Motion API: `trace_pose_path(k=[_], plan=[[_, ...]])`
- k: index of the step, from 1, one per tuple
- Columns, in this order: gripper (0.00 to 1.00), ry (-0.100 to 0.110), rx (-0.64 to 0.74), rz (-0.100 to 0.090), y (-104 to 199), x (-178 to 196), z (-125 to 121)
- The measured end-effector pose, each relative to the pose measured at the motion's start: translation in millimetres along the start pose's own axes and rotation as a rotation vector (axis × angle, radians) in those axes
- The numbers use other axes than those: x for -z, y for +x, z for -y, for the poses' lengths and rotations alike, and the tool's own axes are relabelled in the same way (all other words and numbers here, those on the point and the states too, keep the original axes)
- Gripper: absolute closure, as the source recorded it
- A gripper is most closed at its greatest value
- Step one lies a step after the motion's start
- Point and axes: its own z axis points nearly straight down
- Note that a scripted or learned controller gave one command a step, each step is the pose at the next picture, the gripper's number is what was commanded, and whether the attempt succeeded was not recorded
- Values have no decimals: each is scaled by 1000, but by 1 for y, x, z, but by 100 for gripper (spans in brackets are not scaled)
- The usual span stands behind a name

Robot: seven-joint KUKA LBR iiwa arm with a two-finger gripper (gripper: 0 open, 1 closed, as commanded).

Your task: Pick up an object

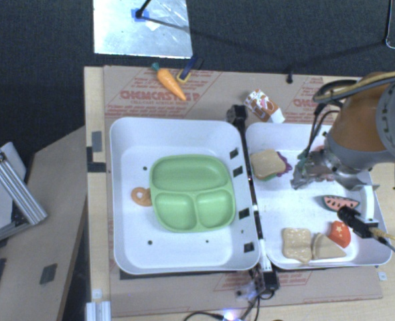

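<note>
My gripper [302,176] hangs low over the right bin [304,209], just right of a toy sandwich [268,164] with tan bread and a purple edge. A watermelon slice [339,202] lies right of the gripper. A red tomato-like piece [340,233] and pale bread pieces [306,244] sit at the bin's front. Nothing shows between the fingers.
The left bin [127,179] holds a green divided plate [189,192] and a small orange ring [141,196]. A toy carrot [170,83] and a small wrapped item [263,105] lie on the board behind the bins. A metal sheet [142,19] is at the back.
</note>
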Motion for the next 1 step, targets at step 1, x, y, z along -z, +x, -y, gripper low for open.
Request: trace_pose_path(k=[1], plan=[[100, -2, 1, 0, 6, 49, -9]])
